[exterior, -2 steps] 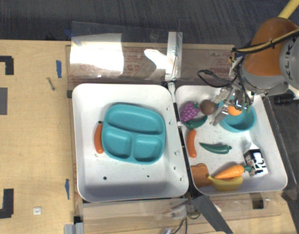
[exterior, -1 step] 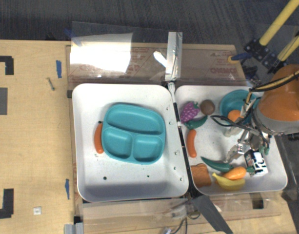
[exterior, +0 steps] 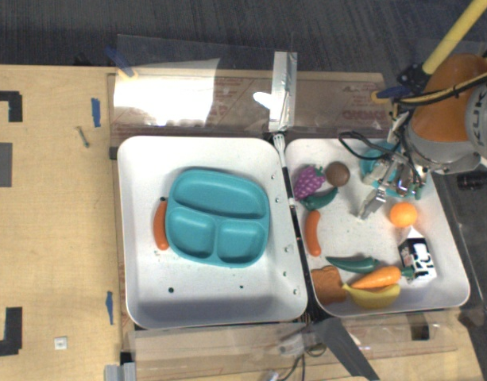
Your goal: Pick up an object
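Orange ball (exterior: 403, 214), right bin (exterior: 458, 280): lies loose on the floor, just right of the gripper (exterior: 372, 205).
Fingers (exterior: 368, 209) slightly apart, clamped on nothing, tips over bare floor. Also in bin: grapes (exterior: 308, 181), brown ball (exterior: 337, 173), sausage (exterior: 313, 232), green pepper (exterior: 353, 263), carrot (exterior: 377, 277), banana (exterior: 372, 294), black-and-white box (exterior: 416, 258). Left bin (exterior: 140, 165): teal tray (exterior: 218, 217).

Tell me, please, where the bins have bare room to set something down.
Left bin: bare floor below the teal tray. Right bin: a bare patch between hot dog and orange. Its lower edge, around carrot and banana, is crowded.
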Robot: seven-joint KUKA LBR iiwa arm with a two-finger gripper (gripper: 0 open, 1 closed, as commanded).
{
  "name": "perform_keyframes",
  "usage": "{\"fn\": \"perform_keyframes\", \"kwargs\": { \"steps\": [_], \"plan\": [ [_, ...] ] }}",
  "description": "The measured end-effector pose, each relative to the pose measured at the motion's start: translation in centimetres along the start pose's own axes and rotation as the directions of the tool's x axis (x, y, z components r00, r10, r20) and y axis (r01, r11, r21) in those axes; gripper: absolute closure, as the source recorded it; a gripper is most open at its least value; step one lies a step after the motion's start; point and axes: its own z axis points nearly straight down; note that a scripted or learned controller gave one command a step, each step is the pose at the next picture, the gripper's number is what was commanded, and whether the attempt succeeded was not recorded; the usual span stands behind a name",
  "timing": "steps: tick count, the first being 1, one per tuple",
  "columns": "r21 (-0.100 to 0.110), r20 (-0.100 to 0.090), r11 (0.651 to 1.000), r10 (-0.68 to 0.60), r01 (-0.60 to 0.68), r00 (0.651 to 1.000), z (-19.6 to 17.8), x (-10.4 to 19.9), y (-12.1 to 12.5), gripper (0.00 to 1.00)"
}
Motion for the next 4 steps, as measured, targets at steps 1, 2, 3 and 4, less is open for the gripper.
{"fn": "perform_keyframes", "kwargs": {
  "steps": [1, 2, 3, 4],
  "plan": [
    [-0.003, 0.020, 0.998, 0.055, -0.055, 0.998, 0.1, 4.5, -6.1, 0.00],
    [-0.005, 0.035, 0.999, 0.051, -0.051, 0.998, -1.4, 4.2, -5.9, 1.00],
    [-0.008, 0.029, 0.999, 0.033, -0.033, 0.999, -15.0, 5.1, 1.4, 1.00],
    [-0.008, 0.018, 0.999, 0.047, -0.047, 0.999, -16.3, 4.5, 8.5, 1.00]
  ]
}}
